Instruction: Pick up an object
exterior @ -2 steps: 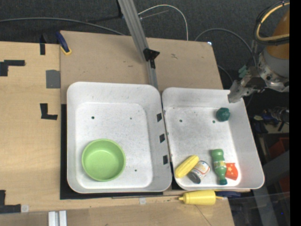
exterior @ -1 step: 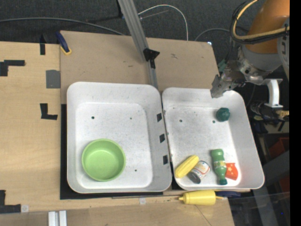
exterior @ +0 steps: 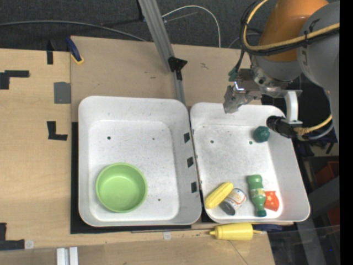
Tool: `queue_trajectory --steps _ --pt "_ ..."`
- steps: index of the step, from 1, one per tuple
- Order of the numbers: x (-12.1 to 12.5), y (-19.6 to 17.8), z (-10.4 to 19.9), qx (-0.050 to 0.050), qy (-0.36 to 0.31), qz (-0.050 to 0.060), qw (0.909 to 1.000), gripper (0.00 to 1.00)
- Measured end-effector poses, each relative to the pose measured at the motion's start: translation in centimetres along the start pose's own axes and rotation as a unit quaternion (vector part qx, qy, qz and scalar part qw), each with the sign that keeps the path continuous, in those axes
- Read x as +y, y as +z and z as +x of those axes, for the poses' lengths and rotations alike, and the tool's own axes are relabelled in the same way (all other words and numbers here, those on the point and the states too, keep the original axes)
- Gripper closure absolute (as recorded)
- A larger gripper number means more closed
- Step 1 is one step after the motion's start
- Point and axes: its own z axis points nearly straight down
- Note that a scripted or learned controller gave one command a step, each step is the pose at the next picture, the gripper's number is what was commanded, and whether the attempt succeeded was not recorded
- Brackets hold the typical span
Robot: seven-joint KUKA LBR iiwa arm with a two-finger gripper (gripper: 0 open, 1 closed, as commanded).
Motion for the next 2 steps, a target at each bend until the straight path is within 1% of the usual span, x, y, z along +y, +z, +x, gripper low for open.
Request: queue_trajectory --steps 1,2 --pt "2.1 1.3 4.7 -0.001 0.001 0.000 1.0000 1.00" --pt "2.9 2.5 10.9 0.000 0.000 0.000 1.0000 1.00"
